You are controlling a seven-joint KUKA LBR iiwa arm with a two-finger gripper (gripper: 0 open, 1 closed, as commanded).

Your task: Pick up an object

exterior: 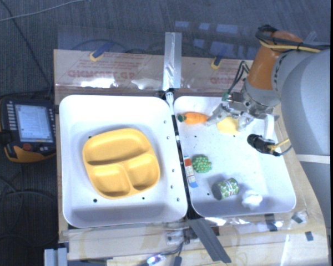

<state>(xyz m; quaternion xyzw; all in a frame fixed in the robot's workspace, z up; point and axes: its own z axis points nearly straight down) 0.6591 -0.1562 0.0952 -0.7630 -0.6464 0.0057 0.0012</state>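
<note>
My gripper hangs low over the far part of the right bin, its fingers spread open. A pale yellow lump lies on the bin floor right under it, between the two fingertips and partly hidden by them. Just left of the gripper an orange carrot with a green top lies near the bin's far left corner. A green knobbly ball sits mid-bin. Nearer the front are a green-and-white can on its side and a small white lump.
The left bin holds a yellow divided tray. A small red, white and blue item lies against the right bin's left wall. A black cable fitting hangs off the wrist over the bin's right side. The arm's grey body fills the right.
</note>
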